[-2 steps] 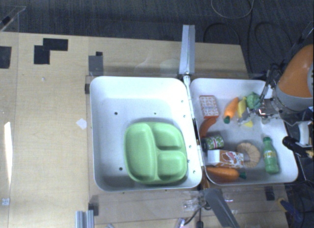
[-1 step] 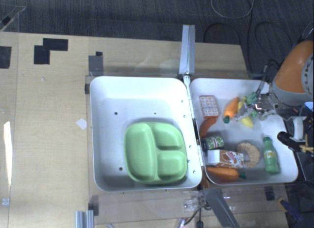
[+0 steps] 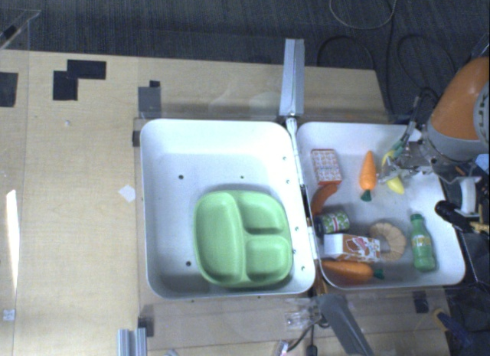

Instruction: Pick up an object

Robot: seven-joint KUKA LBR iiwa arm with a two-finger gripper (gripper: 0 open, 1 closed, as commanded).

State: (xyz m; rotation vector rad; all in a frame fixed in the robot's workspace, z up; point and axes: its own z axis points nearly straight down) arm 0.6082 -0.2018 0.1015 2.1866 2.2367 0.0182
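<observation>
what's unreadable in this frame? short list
- Claw, camera view: small and blurred above the right bin; finger state and contents unreadable.
- Arm: cut off by the right frame edge.
- Yellow item beside the carrot: too small to identify.
- Carton and can labels: too blurred to read.
- Orange item at the bin's near wall: partly hidden by the carton.

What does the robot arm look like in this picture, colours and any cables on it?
The arm shows at the right edge as a rounded orange band above a grey wrist section. Below that sits pale metal hardware leading to the pincer, small and blurry here. Thin dark cables run along the wrist, with some green and yellow bits near the tip. No markings are legible.
</observation>
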